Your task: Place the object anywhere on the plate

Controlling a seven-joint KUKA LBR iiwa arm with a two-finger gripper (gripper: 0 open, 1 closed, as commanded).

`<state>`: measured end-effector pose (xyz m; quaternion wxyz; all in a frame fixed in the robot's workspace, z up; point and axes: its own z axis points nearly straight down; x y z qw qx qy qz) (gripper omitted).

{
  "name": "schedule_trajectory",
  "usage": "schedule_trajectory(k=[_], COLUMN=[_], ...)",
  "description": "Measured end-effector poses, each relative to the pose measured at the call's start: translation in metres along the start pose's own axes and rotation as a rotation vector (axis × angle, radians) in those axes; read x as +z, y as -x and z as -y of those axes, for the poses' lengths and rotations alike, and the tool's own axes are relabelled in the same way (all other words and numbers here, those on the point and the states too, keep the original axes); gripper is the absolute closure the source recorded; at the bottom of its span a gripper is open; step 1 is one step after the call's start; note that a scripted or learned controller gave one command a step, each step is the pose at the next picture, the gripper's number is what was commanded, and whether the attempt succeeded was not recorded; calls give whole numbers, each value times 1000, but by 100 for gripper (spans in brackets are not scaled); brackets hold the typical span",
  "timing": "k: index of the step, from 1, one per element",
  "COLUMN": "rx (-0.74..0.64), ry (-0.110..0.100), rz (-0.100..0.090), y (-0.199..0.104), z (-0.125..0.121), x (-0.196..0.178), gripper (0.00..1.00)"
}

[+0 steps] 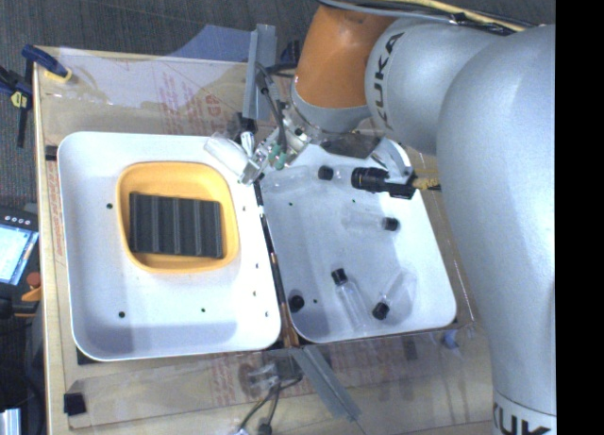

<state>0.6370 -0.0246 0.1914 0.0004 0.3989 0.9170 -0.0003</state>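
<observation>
A yellow plate [175, 178] with a dark ribbed insert [177, 225] lies in the left bin [142, 329]. My gripper [251, 167] hangs over the divide between the two bins, just off the plate's upper right corner. A small clear plastic piece [222, 151] shows right at the gripper's tip, above the left bin's rim; whether it is gripped cannot be made out. The orange-banded wrist [340, 56] hides the right bin's far edge.
The right bin [429, 263] holds several clear bottles with black caps, among them ones at the front [344, 293], front right [392, 299] and middle [390, 225]. A black cap [326, 174] lies near the gripper. Tools lie off the bench's left edge.
</observation>
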Motion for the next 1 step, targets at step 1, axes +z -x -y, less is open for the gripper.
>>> schedule_trajectory(k=[1], rx=[0], ry=[0], rz=[0], y=[0], z=[0], x=[0], gripper=[0])
